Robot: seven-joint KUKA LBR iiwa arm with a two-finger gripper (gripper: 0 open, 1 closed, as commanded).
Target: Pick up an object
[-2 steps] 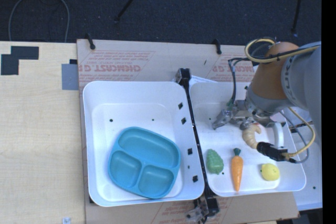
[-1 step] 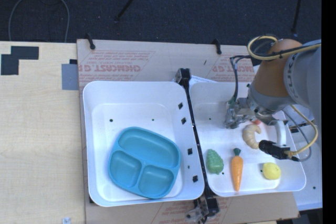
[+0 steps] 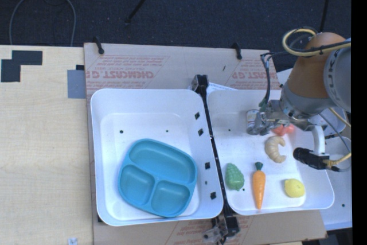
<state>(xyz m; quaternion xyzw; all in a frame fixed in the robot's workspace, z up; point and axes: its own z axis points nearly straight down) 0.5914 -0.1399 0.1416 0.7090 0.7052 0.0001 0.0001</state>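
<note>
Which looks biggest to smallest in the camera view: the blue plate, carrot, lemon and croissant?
1. Blue plate, by far.
2. Carrot.
3. Croissant and lemon look about alike; I won't rank them.

Overhead, slanted — perhaps mid-distance — both bins (image 3: 103,123).

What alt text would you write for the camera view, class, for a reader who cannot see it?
A grey robot arm reaches into the right white bin, which holds a croissant, carrot, lemon and green vegetable. The left bin holds a blue divided plate.
</note>
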